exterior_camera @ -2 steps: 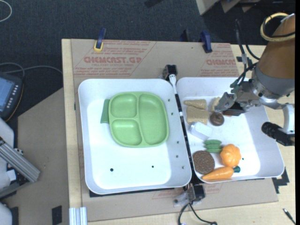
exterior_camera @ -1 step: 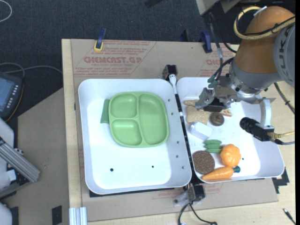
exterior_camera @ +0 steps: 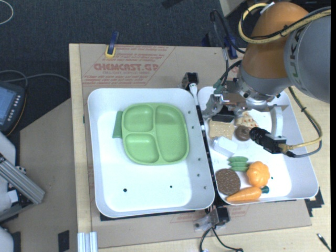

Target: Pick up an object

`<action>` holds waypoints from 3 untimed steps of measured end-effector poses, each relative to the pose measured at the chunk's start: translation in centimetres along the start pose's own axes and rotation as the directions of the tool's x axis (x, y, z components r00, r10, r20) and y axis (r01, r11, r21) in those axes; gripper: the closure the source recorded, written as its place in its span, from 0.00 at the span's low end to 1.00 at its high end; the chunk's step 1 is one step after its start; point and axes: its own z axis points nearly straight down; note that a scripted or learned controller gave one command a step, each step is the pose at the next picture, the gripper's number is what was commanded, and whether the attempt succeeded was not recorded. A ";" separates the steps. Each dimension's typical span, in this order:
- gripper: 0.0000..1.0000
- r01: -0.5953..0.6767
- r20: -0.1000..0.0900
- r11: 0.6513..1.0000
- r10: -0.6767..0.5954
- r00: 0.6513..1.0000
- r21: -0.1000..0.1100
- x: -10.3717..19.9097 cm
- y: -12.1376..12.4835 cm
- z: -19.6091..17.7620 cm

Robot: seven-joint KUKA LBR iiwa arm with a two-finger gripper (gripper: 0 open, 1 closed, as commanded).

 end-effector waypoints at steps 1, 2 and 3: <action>1.00 0.000 -0.001 1.000 0.000 1.000 0.006 5.7 0.1 1.2; 1.00 -0.005 0.002 1.000 0.005 1.000 0.001 5.5 0.9 1.6; 1.00 -0.006 0.002 1.000 0.006 1.000 -0.001 4.4 1.2 -0.1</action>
